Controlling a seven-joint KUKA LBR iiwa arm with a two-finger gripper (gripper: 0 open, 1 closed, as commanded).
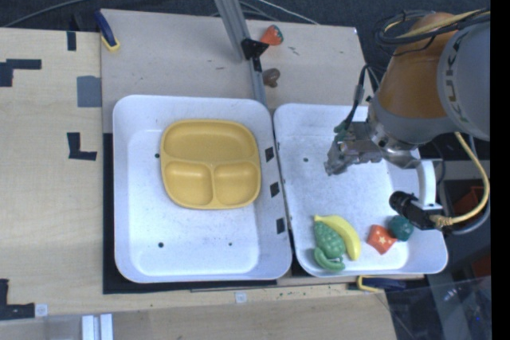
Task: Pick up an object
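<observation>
Currently I log: claw [338, 163] low over the right bin [319, 135], upper middle of its floor, nothing visibly between its tips; whether released or clenched I cannot tell. Candidate objects sit well apart from it along the bin's near edge: yellow toy banana [343, 233], touching a green bumpy toy vegetable [327, 244]; near the right corner, a red toy [380, 239] just beside a dark green one [400, 228]. Left bin [131, 171]: yellow three-compartment plate [211, 163]. Tabletop [48, 171] of pale wood.
</observation>
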